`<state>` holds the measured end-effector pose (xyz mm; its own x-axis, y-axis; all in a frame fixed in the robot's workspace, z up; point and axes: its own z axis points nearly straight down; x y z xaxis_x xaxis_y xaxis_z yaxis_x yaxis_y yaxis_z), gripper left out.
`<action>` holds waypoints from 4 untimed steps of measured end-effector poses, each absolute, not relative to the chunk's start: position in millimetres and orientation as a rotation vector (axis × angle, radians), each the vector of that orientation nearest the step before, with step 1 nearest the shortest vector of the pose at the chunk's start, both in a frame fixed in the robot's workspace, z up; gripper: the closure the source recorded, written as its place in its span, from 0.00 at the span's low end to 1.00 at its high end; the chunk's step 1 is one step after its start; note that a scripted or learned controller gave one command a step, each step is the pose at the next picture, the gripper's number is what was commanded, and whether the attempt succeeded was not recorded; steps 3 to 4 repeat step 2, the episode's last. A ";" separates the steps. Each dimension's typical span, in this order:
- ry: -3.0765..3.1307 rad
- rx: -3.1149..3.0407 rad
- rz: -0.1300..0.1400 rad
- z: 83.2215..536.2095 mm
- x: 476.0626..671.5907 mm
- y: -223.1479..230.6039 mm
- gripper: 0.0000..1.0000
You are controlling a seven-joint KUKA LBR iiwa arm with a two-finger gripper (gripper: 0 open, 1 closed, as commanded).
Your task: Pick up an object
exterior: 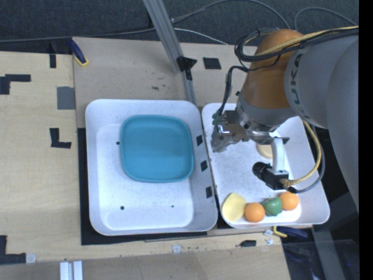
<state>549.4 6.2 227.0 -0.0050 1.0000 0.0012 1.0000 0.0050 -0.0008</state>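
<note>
My gripper [222, 137] hangs low over the upper left part of the right bin [245, 167], under the orange band of the arm. Along that bin's front edge lie a yellow piece [233, 206], an orange ball [254, 212], a green object [271, 206] and a second orange ball [289, 200]. A pale round object [265, 150] peeks out beside the wrist, mostly hidden by it. These things all lie apart from the gripper, well toward the front of the bin.
The left bin [105, 168] holds a blue square plate [157, 147]. A metal pole [169, 37] slants down to the bins' back edge. A black camera unit [267, 175] on a white bracket hangs off the wrist over the right bin.
</note>
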 end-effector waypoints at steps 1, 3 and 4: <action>-2.226 -2.216 -0.001 236.8 572.4 55.6 1.00; -2.224 -2.217 0.001 229.9 598.4 98.8 1.00; -2.224 -2.217 0.001 229.9 598.4 98.8 1.00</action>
